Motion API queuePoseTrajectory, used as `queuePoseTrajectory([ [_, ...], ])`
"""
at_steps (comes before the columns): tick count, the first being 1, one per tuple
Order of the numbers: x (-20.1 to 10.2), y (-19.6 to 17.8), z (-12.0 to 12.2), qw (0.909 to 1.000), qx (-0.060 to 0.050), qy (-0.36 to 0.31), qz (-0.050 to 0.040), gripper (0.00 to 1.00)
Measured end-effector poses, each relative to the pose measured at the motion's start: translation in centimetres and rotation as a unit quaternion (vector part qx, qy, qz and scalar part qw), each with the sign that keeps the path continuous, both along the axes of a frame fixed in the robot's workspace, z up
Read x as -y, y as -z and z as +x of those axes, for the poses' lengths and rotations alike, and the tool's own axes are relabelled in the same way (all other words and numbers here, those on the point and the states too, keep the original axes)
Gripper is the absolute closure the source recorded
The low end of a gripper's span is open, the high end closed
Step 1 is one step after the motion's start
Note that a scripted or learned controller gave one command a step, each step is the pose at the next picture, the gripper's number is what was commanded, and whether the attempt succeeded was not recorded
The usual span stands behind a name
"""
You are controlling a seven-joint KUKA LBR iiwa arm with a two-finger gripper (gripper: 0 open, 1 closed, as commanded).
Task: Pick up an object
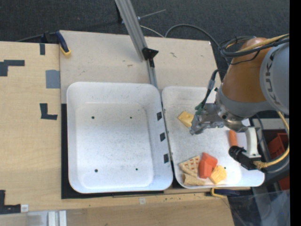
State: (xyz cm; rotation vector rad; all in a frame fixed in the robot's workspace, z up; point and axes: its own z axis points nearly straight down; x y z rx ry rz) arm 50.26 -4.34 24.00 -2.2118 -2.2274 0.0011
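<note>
My gripper [196, 127] hangs low over the middle of the right bin [175, 98], just right of a yellow wedge-shaped piece [185, 118] that lies on the bin floor. The arm's bulk hides much of the gripper. At the bin's front lie a red block [207, 165], a tan waffle-like piece [190, 165], a beige piece [193, 180] and a yellow-orange chunk [218, 174]. An orange stick-like piece [233, 137] shows at the right, partly under the arm.
The left bin [113, 135] stands beside the right one, sharing a raised divider with black clips [162, 136]. A slanted metal pole [134, 25] rises behind the bins. Cables and a black fitting [240, 157] hang off the arm at the right.
</note>
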Motion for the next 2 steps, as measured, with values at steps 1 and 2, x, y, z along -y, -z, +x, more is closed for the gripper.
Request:
queuePoseTrajectory([
  [1,-6.0,1.2,0.8,1.0,-0.001,0.0,0.0001,1.0],
  [2,-11.7,2.1,0.9,1.0,-0.001,0.0,-0.0004,1.0],
])
